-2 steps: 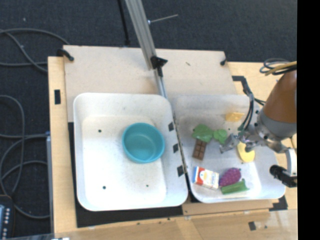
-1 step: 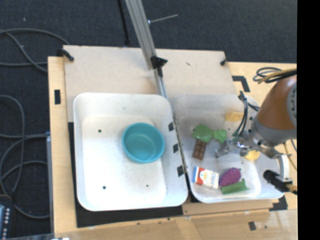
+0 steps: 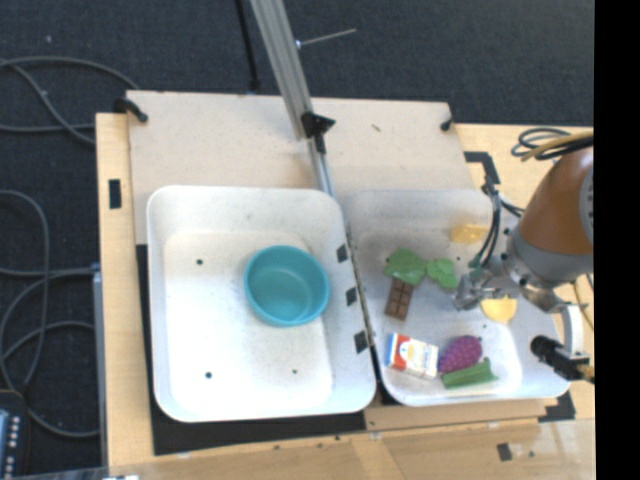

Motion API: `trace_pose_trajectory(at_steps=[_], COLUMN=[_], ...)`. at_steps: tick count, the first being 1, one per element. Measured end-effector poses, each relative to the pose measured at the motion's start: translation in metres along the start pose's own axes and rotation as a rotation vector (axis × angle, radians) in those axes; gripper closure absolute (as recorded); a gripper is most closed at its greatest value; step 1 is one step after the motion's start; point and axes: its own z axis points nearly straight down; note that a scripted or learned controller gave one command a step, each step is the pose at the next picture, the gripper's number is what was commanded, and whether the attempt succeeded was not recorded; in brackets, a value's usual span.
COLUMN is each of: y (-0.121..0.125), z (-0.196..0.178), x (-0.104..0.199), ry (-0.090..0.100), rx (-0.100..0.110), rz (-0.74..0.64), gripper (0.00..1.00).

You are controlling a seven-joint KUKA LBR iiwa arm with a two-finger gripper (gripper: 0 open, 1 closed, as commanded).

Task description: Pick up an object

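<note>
We see the claw (image 3: 470,295) low in the right bin (image 3: 420,218); whether it is spread we cannot tell. Around it lie green leaves (image 3: 418,266), a brown bar (image 3: 400,298), yellow pieces (image 3: 499,310), a purple cluster (image 3: 460,351) and a carton (image 3: 413,355). The left bin (image 3: 200,388) holds a teal bowl (image 3: 287,285).

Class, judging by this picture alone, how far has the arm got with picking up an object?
Done: the arm has reached into the right bin, and its gripper is low among the toys, beside the green leaf and a yellow piece. In hand: nothing visibly lifted. I cannot tell how the jaws stand. Left: gripping and raising something. The blue bowl sits in the left bin.
</note>
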Motion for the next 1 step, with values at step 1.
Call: trace_pose_trajectory(at_steps=[1], y=[-0.0017], z=[-0.0592], x=[0.0066], ry=[0.000], rx=[-0.002], rz=[-0.010], gripper=[1.00])
